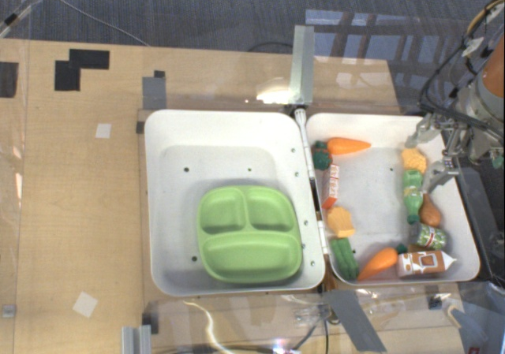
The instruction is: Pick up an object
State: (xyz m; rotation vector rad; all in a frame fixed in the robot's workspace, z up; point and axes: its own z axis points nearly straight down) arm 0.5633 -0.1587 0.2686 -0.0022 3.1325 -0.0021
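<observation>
Seen from above: two shallow white bins side by side on a pale wooden surface [71, 210]. In the left bin [170, 136], a green divided plate [248, 232]. In the right bin [371, 187], toy food: a carrot [348, 146] near the far wall, a second carrot [379, 261] at the near wall beside a small brown-and-white carton [424, 263], a yellow wedge [340, 222], a dark green vegetable [343, 255], a yellow corn piece [413, 159] and green pieces along the right wall. Poised over that right wall, the pincer [435, 157] (fingers spread apart, nothing between them), just beside the corn piece.
</observation>
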